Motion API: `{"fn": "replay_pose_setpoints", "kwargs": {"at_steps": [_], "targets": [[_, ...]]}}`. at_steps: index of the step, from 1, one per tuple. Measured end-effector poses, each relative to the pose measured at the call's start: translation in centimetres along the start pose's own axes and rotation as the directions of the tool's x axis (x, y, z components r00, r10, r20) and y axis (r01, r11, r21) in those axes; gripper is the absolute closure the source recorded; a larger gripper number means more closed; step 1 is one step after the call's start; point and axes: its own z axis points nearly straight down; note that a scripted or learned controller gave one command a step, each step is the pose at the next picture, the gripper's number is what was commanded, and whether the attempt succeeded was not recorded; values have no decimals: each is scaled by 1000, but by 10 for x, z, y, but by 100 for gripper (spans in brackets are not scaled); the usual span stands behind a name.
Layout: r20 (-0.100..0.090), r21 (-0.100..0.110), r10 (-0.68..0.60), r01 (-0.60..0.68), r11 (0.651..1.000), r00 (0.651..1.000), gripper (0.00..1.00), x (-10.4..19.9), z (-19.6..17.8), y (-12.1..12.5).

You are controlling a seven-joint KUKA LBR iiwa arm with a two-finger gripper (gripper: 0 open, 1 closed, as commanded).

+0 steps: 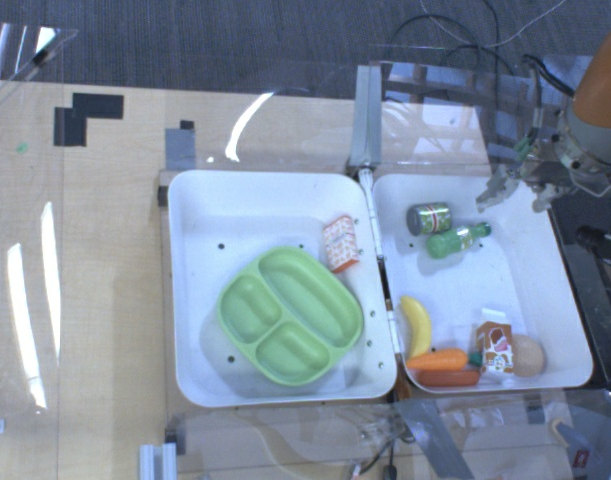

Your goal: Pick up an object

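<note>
My gripper (515, 197) hangs open over the far right part of the right bin (555, 268), with nothing between its fingers. Just left of it and lower lie a small tin can (428, 217) and a green bottle (455, 240) on its side. At the bin's near edge lie a banana (417, 326), a carrot (440, 360), a small carton (495, 348) and a beige round object (528, 356).
The left bin (190, 268) holds a green divided plate (290, 315) and a small red-and-white packet (339, 243) against its right wall. A metal frame (365, 118) and cables stand behind the bins. The arm's orange band (600, 83) shows at the right.
</note>
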Motion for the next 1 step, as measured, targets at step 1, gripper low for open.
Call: {"fn": "replay_pose_setpoints", "kwargs": {"at_steps": [1], "targets": [[8, -33, -81, 81, 996, 997, 0, -2, 124, 61]]}}
